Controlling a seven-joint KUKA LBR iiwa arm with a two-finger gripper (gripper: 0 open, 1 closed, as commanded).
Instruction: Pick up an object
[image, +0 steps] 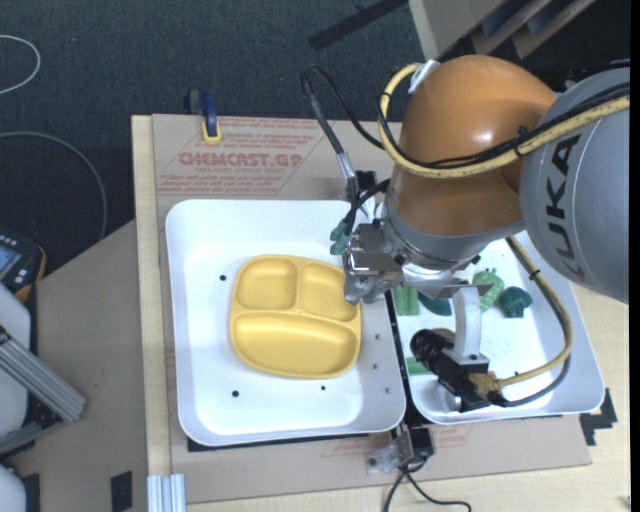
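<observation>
White bins side by side on the bench. Nearest the camera: black cable fitting (455, 370) and yellow hose hanging off the arm over the front of the right bin (580, 385). Left bin (200, 400) holds a yellow divided plate (295, 315), sitting flat near its centre, long side running roughly left-right, three compartments with nothing in them.

Further back, the gripper (362, 268) hangs right over the seam between the two bins, just beside the plate's right rear corner. Claw state: can't tell, wrist body blocks it, nothing visibly held.

Green objects (500, 295) lie in the right bin, mostly hidden under the orange wrist band (470, 110); a couple of pieces peek out to the right of the claw, shape unclear.

Judgement: plate edge is the closest candidate, lying immediately left of the claw. Greens are on the opposite side, slightly further. Flat rim means poor pinch odds.
</observation>
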